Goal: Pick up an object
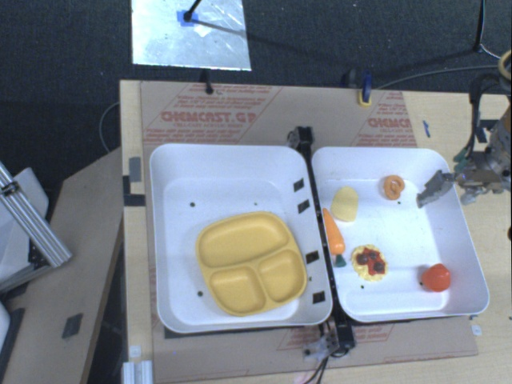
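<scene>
two white bins are seen side by side on the bench. the left bin (172,214) holds a yellow tray (252,261) with three compartments, lying toward the near right of that bin. the right bin (468,254) holds five small things: a pale yellow piece (346,204) near the divider, an orange ring (394,186) toward the far side, a carrot (334,230) lying along the left wall with its green end nearest the camera, a small pizza (370,262) just right of the carrot's green end, and a tomato (436,278) near the near right corner. all five lie apart from one another.

the gripper (436,187) is seen at the right bin's far right edge, reaching in from the right, well clear of the tomato and a little right of the ring. nothing is seen between its fingers; whether they are spread or pressed together cannot be told.
</scene>
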Robot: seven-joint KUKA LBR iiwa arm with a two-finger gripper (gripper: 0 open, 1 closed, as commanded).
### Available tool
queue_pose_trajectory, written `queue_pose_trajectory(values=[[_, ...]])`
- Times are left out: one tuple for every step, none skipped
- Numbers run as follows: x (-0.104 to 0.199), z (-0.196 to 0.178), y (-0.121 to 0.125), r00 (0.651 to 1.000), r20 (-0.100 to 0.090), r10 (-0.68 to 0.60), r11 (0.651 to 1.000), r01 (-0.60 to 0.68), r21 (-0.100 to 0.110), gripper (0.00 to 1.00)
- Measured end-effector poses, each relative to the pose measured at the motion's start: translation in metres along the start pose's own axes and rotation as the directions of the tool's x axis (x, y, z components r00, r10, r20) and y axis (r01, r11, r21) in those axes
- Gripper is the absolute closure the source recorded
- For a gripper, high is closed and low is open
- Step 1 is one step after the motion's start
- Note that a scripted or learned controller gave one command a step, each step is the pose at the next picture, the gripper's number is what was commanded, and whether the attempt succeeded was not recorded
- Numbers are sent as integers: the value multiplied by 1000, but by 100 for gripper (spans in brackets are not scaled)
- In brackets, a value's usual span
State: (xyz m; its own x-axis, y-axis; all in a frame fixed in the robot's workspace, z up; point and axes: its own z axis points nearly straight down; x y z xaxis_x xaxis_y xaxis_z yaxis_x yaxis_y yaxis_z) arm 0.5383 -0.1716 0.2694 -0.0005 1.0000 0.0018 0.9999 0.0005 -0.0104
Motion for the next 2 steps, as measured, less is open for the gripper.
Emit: queue_pose_trajectory(values=[[1, -7, 2, 1000, 3, -3, 1000, 3, -12, 0], [5, 42, -6, 1000, 1, -1, 1000, 1, -9, 0]])
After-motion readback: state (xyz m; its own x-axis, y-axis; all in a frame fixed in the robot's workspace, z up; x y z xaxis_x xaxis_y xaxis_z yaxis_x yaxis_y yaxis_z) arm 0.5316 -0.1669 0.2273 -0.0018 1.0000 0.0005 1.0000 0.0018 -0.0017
